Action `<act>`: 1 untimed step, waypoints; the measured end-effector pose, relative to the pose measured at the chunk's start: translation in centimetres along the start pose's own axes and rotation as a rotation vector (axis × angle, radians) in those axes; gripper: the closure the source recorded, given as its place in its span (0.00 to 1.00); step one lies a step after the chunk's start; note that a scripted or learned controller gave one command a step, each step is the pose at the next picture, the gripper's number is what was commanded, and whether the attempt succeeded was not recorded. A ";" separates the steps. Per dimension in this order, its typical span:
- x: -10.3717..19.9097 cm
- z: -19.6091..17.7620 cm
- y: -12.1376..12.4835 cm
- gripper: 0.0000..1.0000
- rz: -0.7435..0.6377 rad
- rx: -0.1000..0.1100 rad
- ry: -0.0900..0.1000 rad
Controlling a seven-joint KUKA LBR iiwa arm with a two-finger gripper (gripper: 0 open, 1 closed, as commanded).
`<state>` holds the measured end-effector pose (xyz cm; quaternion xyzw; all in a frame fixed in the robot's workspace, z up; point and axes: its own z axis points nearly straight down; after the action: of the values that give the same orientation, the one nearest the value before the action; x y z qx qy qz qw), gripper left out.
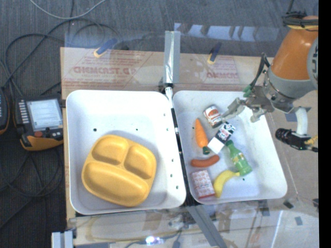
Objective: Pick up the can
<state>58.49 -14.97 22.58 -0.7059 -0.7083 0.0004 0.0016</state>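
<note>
The can [212, 115], small with a red and white label, lies on its side in the upper part of the right bin [269, 154]. My gripper [241, 113] hovers just to the right of the can, over the bin's upper right area. Its two fingers are spread apart with nothing between them; the left fingertip [228, 112] is close to the can's right side. The grey arm with its orange band [292, 56] comes in from the upper right.
Below the can lie a carrot [200, 133], a black and white box [222, 135], a green bottle [238, 159], a sausage [205, 162], a banana [223, 181] and a pink packet [201, 184]. A yellow divided tray [119, 169] sits in the left bin [88, 107].
</note>
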 end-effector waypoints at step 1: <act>2.1 12.2 6.6 0.00 -0.052 0.000 -0.004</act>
<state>65.02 -12.79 10.39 -0.6873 -0.7264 0.0019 0.0000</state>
